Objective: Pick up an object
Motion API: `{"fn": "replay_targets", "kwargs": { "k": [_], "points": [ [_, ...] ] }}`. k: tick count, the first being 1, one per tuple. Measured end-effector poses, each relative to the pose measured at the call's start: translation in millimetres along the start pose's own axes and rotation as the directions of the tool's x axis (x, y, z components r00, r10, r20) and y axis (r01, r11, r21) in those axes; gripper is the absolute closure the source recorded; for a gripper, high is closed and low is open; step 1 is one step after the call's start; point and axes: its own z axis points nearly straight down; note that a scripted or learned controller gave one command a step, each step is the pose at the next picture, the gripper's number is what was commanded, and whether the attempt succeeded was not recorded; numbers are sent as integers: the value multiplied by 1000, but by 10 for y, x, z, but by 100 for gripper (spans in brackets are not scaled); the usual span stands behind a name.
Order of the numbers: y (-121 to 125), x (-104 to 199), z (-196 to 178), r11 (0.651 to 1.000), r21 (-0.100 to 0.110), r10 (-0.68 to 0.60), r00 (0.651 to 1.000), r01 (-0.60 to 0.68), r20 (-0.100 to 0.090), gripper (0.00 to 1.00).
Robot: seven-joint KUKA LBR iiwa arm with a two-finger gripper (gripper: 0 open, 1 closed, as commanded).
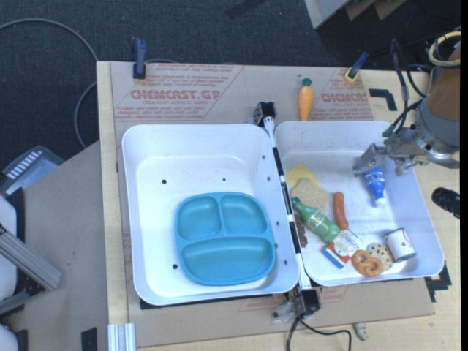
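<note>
With the end effector (376, 159) poised over the far part of the right bin (431, 229), its opening impossible to tell, and just above the blue-and-white tube (376, 185), a clean pick probably means dropping straight and centred before lifting.

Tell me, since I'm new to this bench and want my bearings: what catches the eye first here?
The blue divided plate lies alone in the left bin. The right bin holds a clutter of small things: a green bottle, a sausage, a pretzel and a can. The gripper hangs over that bin's far right, beside a blue-and-white tube; a toy carrot lies on the board behind.
</note>
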Motion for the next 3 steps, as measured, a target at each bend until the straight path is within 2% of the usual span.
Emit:
{"fn": "replay_targets", "kwargs": {
  "k": [1,2,3],
  "points": [
    [-215,540,1066,1000,0,-1,1000,1,-1,0],
    [-208,539,966,1000,-3,0,1000,0,0,100],
    [-76,1218,127,1000,-1,-1,1000,1,-1,100]
  ]
}}
